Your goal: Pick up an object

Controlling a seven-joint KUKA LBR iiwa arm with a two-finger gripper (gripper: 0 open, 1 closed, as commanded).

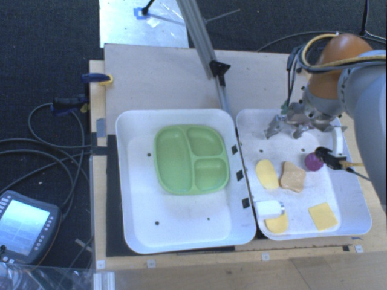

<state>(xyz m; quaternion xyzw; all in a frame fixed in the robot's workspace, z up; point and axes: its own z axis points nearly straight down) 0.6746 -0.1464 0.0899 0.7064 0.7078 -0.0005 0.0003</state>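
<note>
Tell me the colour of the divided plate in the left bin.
The divided plastic plate is light green, seen clearly in the camera view.

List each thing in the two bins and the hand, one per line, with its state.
green divided tray: flat in the left bin, compartments bare
yellow oval piece: lying loose
tan piece: lying loose
purple piece: lying loose
yellow square piece: lying flat
white block: lying loose
hand: over the right bin, grip unclear

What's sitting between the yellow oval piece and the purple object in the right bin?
In the camera view, a tan toast-like piece lies between the yellow oval piece and the purple object.
</note>
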